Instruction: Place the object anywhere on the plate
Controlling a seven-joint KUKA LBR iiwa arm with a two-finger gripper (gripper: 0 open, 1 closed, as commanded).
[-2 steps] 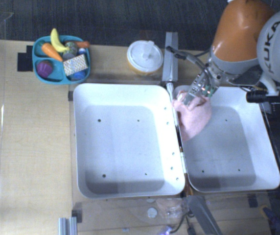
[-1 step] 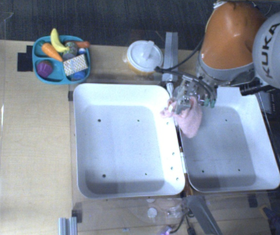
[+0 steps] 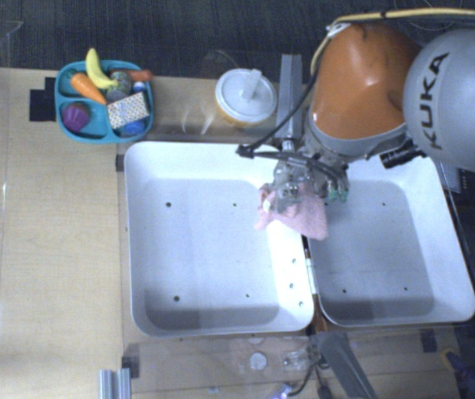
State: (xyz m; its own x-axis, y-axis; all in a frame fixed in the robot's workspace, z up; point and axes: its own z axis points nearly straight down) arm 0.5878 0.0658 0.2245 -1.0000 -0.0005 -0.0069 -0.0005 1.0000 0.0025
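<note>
Camera view shows the grey and orange arm [image 3: 370, 81] reaching from the right, with its tool [image 3: 291, 191] over the seam between the left bin [image 3: 171, 248] and the right bin [image 3: 403, 264]. A pink cloth [image 3: 300, 216] hangs crumpled under the tool, and it seems pinched between the fingers, just above the shared rim of the two bins. At the far left corner of the bench [image 3: 46, 264] sits a blue divided plate [image 3: 103, 102] with toy food, and a white lidded cup [image 3: 246, 96] stands beyond the left bin.
</note>
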